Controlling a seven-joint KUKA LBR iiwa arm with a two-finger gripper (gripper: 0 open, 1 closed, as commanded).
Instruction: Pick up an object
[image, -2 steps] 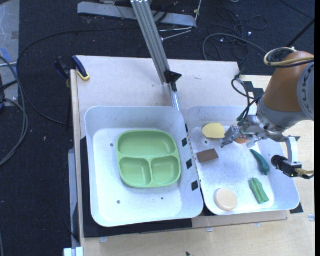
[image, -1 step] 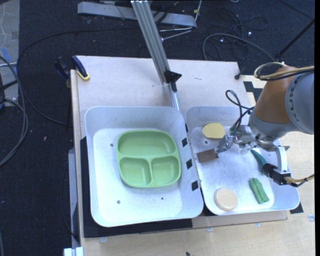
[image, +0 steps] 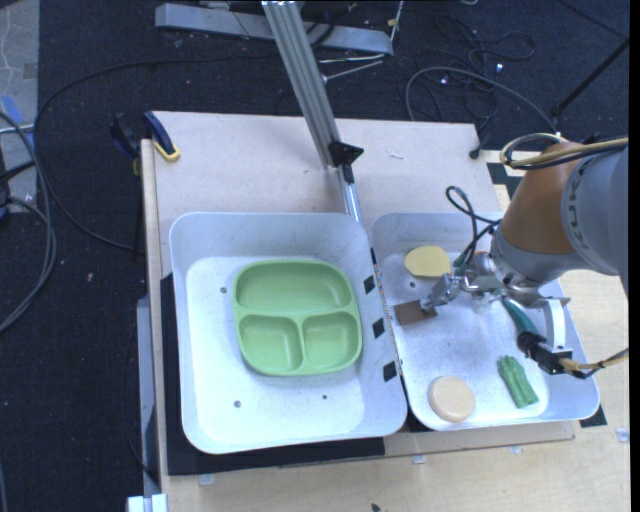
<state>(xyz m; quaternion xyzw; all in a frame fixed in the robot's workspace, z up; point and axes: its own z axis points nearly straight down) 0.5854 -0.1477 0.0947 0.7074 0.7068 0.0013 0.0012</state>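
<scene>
Over the right bin (image: 480, 228) we see the gripper (image: 432, 299) low, its fingers narrowly parted just above a small brown block (image: 414, 313) without clearly clasping it. Just beyond the gripper lies a yellow disc (image: 428, 262); nearer us rest a cream round (image: 451, 398) and a green piece (image: 518, 381). Far left sits the green divided tray (image: 298, 317).
</scene>
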